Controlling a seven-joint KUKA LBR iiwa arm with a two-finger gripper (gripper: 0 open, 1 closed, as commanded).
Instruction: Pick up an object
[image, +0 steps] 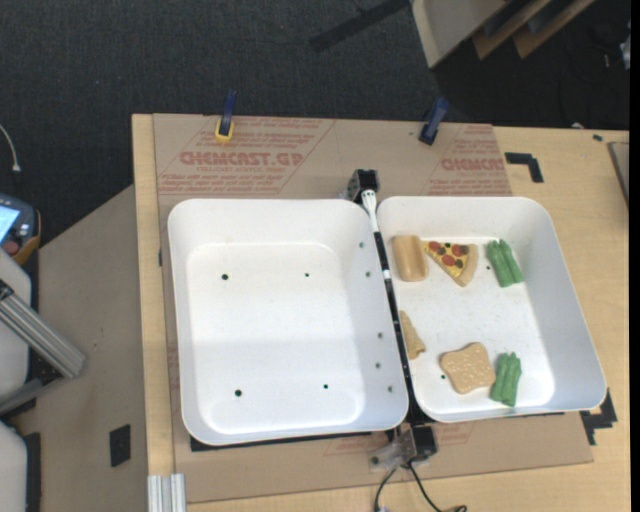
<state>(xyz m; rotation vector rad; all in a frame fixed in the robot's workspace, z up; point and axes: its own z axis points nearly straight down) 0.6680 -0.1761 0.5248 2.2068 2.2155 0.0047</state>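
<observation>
just toy food in the right bin (560, 300): pizza slice (451, 259), toast (467, 367), green beans (504, 263)

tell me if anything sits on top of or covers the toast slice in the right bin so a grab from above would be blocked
Nothing visible covers the toast slice. It lies flat on the right bin floor, open from above. The closest thing is a green vegetable piece right beside it on its right, possibly touching its edge, which could crowd the jaws on that side.
</observation>
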